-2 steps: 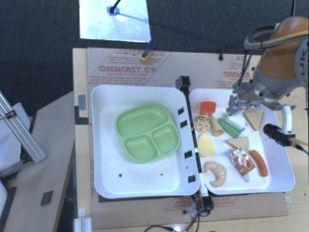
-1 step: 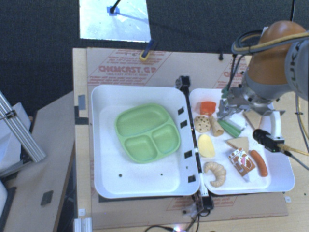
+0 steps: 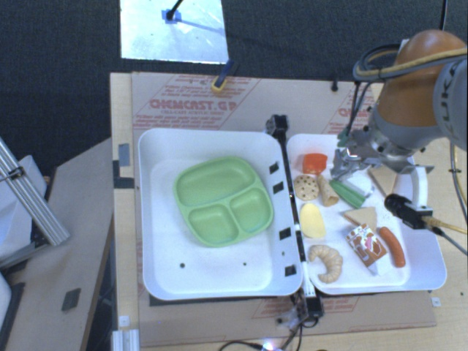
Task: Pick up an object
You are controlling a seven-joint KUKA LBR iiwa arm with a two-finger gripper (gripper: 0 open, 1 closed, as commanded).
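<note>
- Two white bins sit side by side on the desk (image 3: 124, 196); the tool (image 3: 349, 168) hangs over the far part of the right bin (image 3: 431, 273).
- Nearest to me, well on the near side of the tool, lie a croissant (image 3: 326, 262), a small printed packet (image 3: 365, 245) and a red sausage (image 3: 391, 246).
- A little closer to the tool are a yellow piece (image 3: 312, 221) and a slice of toast (image 3: 360, 217).
- Just under the tool lies a green piece (image 3: 349, 192), touching or nearly touching it; whether the tool grips it, or how wide it stands, I cannot tell.
- Beside the tool, toward the divider, sit a round cookie (image 3: 306, 188) and an orange-red block (image 3: 314, 163).
- Well off to the tool's side, the left bin (image 3: 157, 269) holds a green divided tray (image 3: 222, 199).
</note>
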